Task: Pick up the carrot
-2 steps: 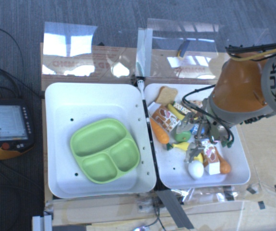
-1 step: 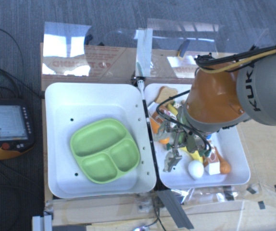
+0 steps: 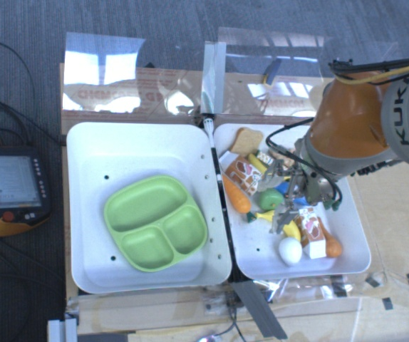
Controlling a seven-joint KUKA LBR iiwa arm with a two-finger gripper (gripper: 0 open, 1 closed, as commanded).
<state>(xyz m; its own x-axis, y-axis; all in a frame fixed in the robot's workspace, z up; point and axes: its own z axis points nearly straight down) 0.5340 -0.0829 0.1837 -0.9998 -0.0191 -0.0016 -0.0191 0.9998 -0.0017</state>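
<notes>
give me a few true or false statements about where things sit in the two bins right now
1. The green three-compartment plastic plate lies in the left white bin. True.
2. The orange carrot lies in the left bin on the plate. False: it lies in the right white bin, near the wall between the two bins.
3. The white egg sits near the right bin's front edge. True.
4. The tool hangs over the green plate. False: it is above the toys in the right bin.
5. The carrot sits between the tool's fingers. False: it lies apart, to the tool's left in the view.
</notes>
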